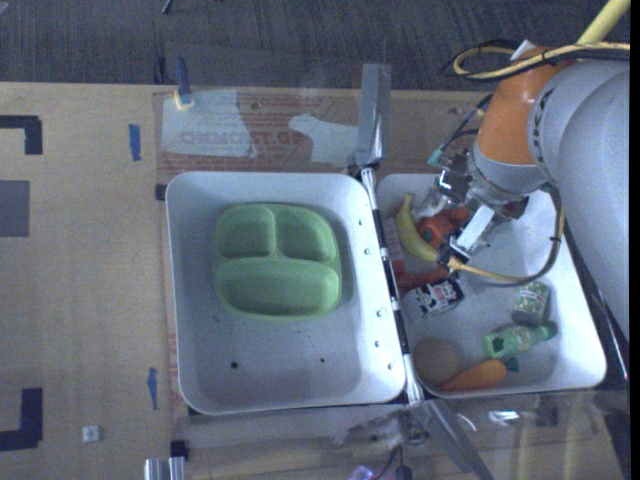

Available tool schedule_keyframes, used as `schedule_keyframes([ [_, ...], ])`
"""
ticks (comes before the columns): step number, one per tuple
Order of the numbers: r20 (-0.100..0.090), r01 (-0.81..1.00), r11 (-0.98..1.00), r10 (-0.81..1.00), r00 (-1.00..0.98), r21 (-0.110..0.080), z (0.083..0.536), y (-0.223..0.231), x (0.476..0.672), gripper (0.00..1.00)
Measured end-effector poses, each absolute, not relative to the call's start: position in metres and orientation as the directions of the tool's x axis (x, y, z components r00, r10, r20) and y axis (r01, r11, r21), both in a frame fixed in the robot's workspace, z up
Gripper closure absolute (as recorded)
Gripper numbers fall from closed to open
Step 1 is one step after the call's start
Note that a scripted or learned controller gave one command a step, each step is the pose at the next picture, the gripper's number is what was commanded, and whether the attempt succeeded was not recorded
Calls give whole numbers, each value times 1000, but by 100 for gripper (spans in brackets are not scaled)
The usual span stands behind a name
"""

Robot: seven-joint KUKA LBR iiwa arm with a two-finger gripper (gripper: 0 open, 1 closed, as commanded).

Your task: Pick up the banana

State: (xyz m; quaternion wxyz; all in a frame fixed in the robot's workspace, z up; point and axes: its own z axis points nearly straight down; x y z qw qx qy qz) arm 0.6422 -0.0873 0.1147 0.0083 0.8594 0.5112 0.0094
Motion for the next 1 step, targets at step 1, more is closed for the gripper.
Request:
schedule_keyframes([
  [1, 13, 879, -476, 879, 476, 27, 128, -86, 645, 100],
])
